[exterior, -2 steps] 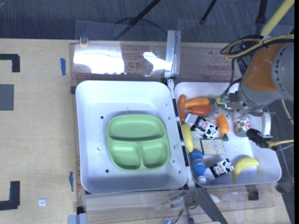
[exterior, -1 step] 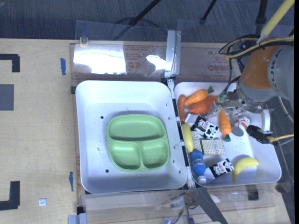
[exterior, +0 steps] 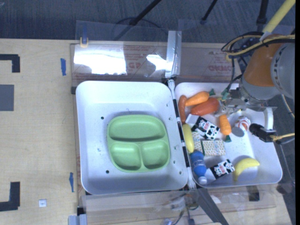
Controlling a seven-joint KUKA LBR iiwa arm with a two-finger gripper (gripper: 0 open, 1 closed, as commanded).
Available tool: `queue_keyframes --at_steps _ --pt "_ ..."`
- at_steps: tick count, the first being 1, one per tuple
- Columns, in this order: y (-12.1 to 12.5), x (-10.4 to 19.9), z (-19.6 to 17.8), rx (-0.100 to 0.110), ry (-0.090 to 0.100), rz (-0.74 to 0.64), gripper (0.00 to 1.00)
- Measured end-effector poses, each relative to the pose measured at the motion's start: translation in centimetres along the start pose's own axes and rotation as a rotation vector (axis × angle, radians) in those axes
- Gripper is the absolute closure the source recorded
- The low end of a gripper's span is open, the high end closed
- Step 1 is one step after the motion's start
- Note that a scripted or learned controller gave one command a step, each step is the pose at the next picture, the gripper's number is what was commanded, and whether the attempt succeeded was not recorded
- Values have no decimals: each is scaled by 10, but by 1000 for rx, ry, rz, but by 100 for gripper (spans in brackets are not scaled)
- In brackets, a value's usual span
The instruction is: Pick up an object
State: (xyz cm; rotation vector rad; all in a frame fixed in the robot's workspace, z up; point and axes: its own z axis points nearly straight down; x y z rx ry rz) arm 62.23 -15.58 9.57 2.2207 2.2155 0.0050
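Your tool (exterior: 233, 108) sits low over the upper part of the right bin (exterior: 268, 168), below the orange band of the arm (exterior: 260, 69) that comes in from the right. You cannot tell from this angle how its jaws stand, nor whether anything is caught in them.

Just below the tool lies a small orange carrot (exterior: 225, 124), its long axis running roughly up and down the view, tilted slightly. To the tool's left you see a red-orange pepper-like piece (exterior: 205, 108) and a longer orange carrot (exterior: 197, 98) pointing toward upper right. A round red-and-white item (exterior: 242, 124) rests just right of the small carrot.

Further down, a black-and-white cow-patterned toy (exterior: 206, 128) lies beside a speckled square sponge (exterior: 213, 147). A yellow banana (exterior: 188, 138) lies lengthwise along the bin's left wall, a blue bottle (exterior: 198, 165) below it. A second cow-patterned toy (exterior: 222, 168) and another yellow banana (exterior: 245, 165) sit near the bottom edge.

The left bin (exterior: 89, 125) holds a green divided plate (exterior: 138, 142). Both bins rest on the wooden counter (exterior: 37, 125).
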Motion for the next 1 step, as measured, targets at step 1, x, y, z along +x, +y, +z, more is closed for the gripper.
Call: queue_keyframes --at_steps 1 --pt "-17 69 -107 7 1 -24 100"
